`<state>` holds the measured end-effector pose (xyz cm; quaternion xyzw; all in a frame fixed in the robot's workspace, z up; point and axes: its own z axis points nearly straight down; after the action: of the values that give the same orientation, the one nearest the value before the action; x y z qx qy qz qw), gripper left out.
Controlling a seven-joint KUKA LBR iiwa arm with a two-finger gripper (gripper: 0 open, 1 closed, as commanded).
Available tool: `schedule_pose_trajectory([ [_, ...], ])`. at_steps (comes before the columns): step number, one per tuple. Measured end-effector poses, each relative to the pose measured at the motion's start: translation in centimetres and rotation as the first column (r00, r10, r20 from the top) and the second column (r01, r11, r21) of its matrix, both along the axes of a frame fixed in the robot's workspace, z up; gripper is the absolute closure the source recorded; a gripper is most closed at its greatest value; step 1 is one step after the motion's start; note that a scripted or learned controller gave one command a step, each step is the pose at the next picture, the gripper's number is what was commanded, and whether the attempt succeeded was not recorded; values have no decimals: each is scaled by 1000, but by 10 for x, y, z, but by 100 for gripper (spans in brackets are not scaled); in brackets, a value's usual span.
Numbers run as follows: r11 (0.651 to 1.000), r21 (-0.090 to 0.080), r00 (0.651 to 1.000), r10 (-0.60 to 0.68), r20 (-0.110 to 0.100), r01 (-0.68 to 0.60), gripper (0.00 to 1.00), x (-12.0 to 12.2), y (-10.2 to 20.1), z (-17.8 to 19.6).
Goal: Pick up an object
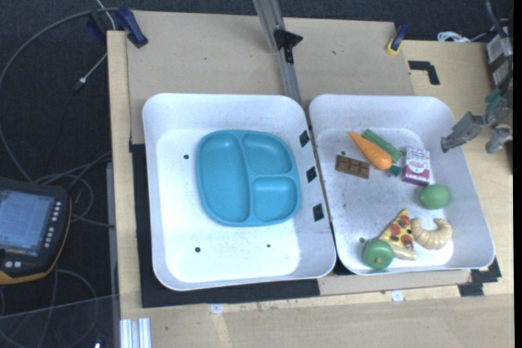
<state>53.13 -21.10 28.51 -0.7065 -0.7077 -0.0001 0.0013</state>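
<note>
Glossy teal plastic plate [247,188], smooth scuffed white plastic bins [163,126], matt pale wooden bench [204,53]

My gripper [477,136] hangs at the right bin's [466,175] far right rim, holding nothing. Inside lie an orange plastic carrot [371,150], brown chocolate bar [353,167], pizza slice [399,233] and tan croissant [432,233]. A blue divided plate [247,177] sits in the left bin [171,240].

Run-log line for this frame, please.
gripper: right bin's edge, holding nothing | toy food untouched | blue divided plate: left bin

Gripper [479,134] cut off at right edge, fingers seemingly blurred
</note>
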Motion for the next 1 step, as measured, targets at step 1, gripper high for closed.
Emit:
schedule_pose_trajectory([
  [1,1000,0,1000,0,0,0,0,0,0,0],
])
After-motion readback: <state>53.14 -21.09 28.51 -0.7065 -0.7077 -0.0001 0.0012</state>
